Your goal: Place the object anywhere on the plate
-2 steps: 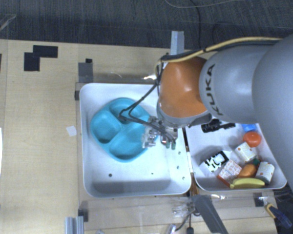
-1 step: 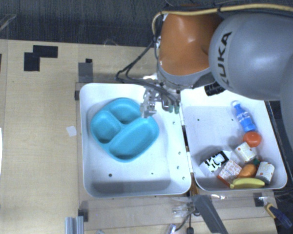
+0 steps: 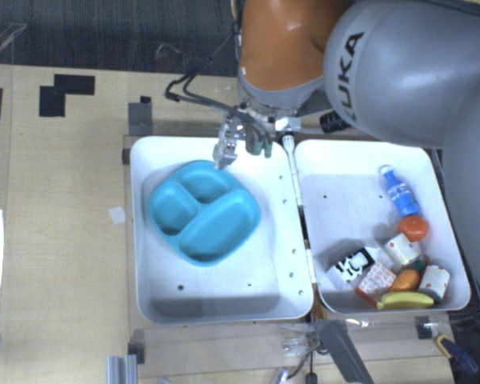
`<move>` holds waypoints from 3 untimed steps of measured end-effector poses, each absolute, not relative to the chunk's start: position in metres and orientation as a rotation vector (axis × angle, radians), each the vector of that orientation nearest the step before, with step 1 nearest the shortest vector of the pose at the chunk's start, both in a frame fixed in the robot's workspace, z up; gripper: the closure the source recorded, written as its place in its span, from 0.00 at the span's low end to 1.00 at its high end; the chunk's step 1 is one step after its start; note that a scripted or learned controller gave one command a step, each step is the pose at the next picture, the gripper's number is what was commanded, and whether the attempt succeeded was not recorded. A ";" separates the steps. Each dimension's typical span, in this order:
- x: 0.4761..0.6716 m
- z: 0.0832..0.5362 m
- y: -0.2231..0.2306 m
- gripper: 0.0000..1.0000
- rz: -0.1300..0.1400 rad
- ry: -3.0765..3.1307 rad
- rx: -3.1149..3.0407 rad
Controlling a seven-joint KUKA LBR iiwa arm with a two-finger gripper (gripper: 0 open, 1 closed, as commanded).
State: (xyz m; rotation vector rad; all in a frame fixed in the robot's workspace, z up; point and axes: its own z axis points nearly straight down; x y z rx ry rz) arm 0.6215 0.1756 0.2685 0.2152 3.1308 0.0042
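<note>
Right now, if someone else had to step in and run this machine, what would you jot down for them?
Gripper: above the far rim of the left bin, near the blue plate's far edge; nothing seen between its fingers.
Plate: sits in the left bin, nothing on it.
Objects: a blue bottle, a banana and small packages wait in the right bin.
Done: nothing placed.
Left: pick one object, set it on the plate.

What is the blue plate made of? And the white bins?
The blue plate looks like plastic: one even colour, smooth moulded dividers, a soft sheen. The white bins seem plastic too, though painted metal is possible: thin rounded walls, matte, with small dark spots on the floor.
</note>
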 end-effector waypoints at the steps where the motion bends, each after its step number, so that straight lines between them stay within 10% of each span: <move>1: 0.570 0.192 0.217 1.00 0.002 3.142 0.053; 2: 0.591 0.212 0.117 1.00 0.002 3.138 -0.053; 3: 0.599 0.255 0.173 1.00 0.004 3.139 -0.003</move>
